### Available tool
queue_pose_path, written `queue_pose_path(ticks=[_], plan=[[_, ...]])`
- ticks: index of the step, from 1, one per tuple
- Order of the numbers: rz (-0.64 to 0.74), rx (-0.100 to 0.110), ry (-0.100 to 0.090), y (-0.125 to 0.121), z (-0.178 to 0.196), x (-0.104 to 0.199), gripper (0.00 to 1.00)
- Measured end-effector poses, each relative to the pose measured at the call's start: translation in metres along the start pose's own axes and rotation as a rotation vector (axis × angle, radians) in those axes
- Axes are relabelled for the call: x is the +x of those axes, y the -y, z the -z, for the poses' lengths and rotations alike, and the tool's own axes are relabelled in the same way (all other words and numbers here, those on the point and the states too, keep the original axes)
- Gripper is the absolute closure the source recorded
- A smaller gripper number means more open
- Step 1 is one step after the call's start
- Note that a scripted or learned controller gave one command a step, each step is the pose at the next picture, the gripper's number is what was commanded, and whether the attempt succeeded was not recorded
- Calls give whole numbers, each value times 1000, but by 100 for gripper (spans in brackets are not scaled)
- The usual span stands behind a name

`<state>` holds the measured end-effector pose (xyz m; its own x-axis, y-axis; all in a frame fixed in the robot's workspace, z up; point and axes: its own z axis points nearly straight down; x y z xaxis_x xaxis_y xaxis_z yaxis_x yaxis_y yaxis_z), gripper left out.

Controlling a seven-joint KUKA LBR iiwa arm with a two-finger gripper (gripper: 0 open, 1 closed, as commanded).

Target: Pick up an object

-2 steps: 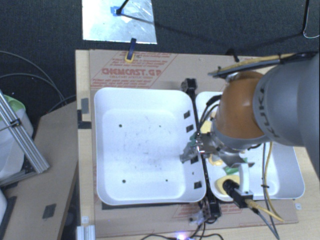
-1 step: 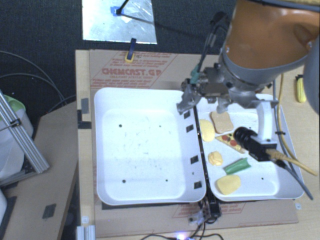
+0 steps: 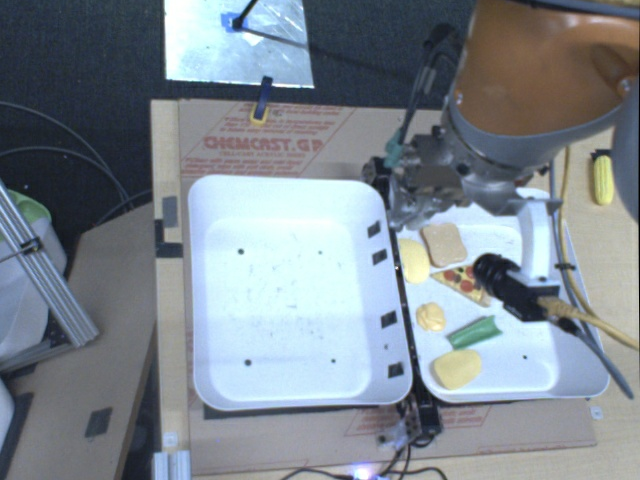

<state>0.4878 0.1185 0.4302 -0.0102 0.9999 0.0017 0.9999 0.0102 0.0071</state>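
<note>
1. You could not tell whether the gripper was open; it hung at the right bin's upper left corner.
2. That bin held bread, a pizza slice and a green piece.

A dark carpeted floor is lying beyond the bench. A shiny metal sheet is resting on it, well up and left of the tool. A tan side table is standing far to the tool's left, with aluminium rails leaning across it.
</note>
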Motion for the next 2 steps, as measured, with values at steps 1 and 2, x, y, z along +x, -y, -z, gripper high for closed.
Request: queue_pose_path(ticks=[1, 2], plan=[[-3, 6, 1, -35, -28, 42, 100], [-10, -4, -2, -10, 62, 6, 100]])
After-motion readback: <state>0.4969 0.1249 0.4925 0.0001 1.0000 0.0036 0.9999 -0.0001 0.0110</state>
